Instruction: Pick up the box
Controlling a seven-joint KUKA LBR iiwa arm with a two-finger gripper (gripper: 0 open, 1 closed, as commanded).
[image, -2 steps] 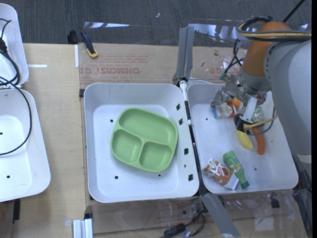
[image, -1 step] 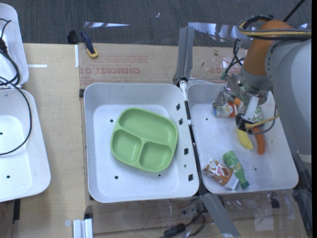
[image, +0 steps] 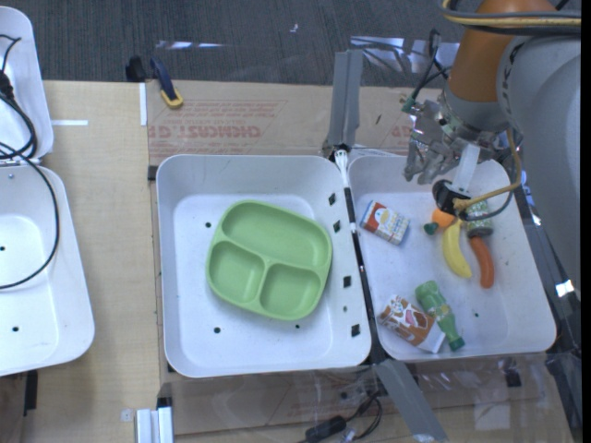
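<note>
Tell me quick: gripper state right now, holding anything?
Gripper: above the back of the right bin, nothing seen between its fingers; open or shut cannot be told.

Cardboard-topped bench [image: 231, 118], two white bins [image: 175, 275] side by side, perhaps a clamp [image: 164, 83]

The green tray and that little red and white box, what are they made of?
The green tray looks like moulded plastic: one even colour, matte, rounded compartment edges. The little box seems printed cardboard or a plastic toy carton; its flat printed faces leave that open.
</note>
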